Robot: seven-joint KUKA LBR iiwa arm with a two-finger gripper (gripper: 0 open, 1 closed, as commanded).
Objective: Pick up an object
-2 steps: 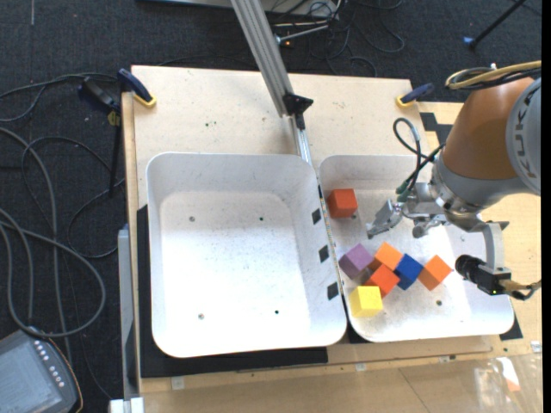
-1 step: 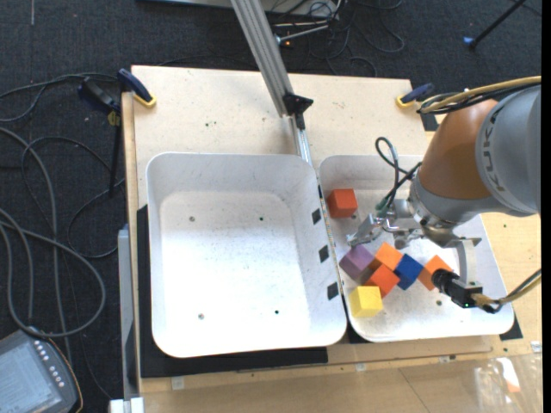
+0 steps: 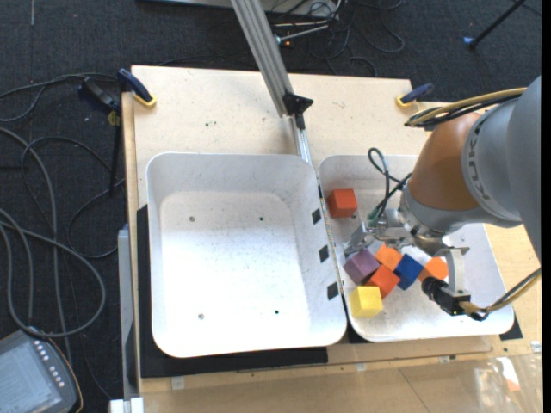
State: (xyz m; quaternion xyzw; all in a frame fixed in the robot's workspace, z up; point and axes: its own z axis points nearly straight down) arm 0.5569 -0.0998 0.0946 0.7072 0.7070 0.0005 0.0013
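Yellow cube (image 3: pixel 365 301) lies lowest in the right bin (image 3: pixel 495 269) — beside purple (image 3: pixel 361 266), orange (image 3: pixel 385 280) and blue (image 3: pixel 408 269) cubes under the gripper (image 3: pixel 389 241), whose opening cannot be told; red cube (image 3: pixel 343 202) apart.

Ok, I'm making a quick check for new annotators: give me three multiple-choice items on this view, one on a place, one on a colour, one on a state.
1. Where do the blocks lie?
A. left bin
B. right bin
C. bare bench

2. What colour is the block nearest the bench's front edge?
A. yellow
B. green
C. white

3. How does the red-orange block stand to the cluster?
A. stacked on it
B. apart from it
C. under it

Answers: 1 B, all sit in the right bin beside the left bin. 2 A, the yellow block is lowest. 3 B, the red-orange block sits alone behind the purple block.
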